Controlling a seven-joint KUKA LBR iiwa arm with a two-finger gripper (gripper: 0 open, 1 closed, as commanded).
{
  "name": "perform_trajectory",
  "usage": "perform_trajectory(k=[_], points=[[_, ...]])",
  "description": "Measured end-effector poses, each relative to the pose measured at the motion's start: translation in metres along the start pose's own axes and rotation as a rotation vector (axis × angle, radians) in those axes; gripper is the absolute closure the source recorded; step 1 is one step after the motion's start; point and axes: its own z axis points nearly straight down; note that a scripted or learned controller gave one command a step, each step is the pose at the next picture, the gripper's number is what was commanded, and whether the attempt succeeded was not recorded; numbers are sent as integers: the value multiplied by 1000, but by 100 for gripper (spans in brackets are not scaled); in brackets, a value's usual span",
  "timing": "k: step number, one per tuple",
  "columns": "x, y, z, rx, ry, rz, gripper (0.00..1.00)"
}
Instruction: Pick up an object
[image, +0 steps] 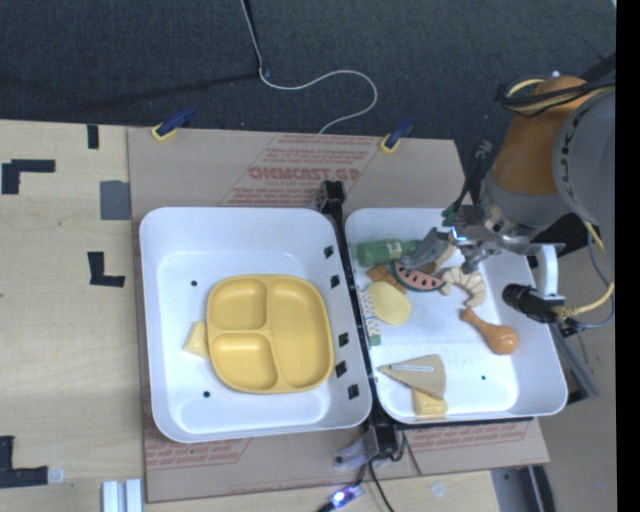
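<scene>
My gripper (455, 250) hangs over the back of the right bin (540, 395), open, with nothing between its fingers. Just below its fingertips lie a red watermelon slice (420, 279) and a cream, knobbly piece (470, 286). To the gripper's left a green bottle (385, 250) lies on its side against the bin's back left corner. Also in that bin are a pale yellow rounded piece (392, 304), a brown drumstick (491, 331) at the right, a tan sandwich wedge (420, 373) and a yellow cheese block (430, 404) at the front.
The left bin (165, 400) holds a yellow divided plate (270, 333) with a small yellow wedge (194, 340) beside its left edge. A black divider (345, 300) runs between the bins. A white cable (320, 85) lies behind them.
</scene>
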Motion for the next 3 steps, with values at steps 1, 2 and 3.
perform_trajectory(k=[1,2,3], points=[[0,3,-8,-14,-2,-3,0],[8,7,41,-9,-2,-3,0],[9,7,94,-11,-2,-3,0]])
